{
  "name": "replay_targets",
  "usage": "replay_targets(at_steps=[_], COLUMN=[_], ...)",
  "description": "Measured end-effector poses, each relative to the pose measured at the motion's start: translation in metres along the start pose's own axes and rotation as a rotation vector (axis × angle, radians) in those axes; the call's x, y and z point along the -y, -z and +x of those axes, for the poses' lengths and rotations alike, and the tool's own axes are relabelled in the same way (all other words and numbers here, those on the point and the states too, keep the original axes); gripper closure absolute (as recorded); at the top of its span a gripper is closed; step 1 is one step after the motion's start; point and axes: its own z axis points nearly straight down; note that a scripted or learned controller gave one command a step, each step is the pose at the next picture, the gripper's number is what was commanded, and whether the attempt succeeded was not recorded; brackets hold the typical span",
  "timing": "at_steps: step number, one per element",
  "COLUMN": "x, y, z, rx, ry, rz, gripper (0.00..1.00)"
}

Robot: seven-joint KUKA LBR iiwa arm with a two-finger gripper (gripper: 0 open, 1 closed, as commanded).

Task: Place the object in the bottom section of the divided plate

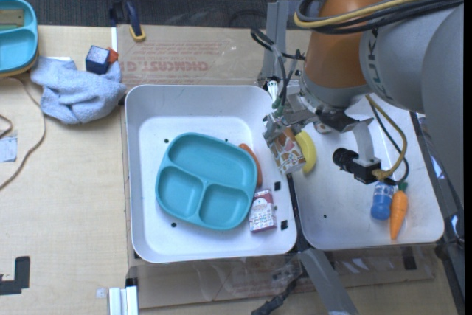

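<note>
From where I stand, the grey arm with its orange band reaches in from the right, and the two-finger gripper hangs over the seam between the two shallow white bins. Between its fingers sits a small printed carton-like packet with a reddish, patterned face; the fingers look closed snugly on its upper part, though the wrist hides the exact grip. A yellow banana-shaped toy lies just behind the packet on its right, touching or nearly so; I cannot tell whether it is caught in the grip too.

The packet hangs roughly upright, its long axis running from the gripper downward and a little toward the near side, printed face turned to the camera.

The turquoise three-part divided plate lies in the left bin, its large section on the far side and two smaller sections on the near side. To do this step well, I would say the arm should carry the packet leftward and nearer, high enough to pass the bin wall and the plate's raised rim, then lower it straight into a near section before letting go, so it lands flat and does not tip over a divider.

An orange sausage-like piece and a second small red-and-white carton hug the plate's right edge, worth avoiding. A blue bottle and an orange carrot toy rest in the right bin.
</note>
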Motion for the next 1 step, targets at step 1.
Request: replay_targets(at_steps=[1], x=[0.0], y=[0.0003], z=[-0.0006], rx=[0.0], ry=[-0.002], rz=[-0.001], gripper=[0.0])
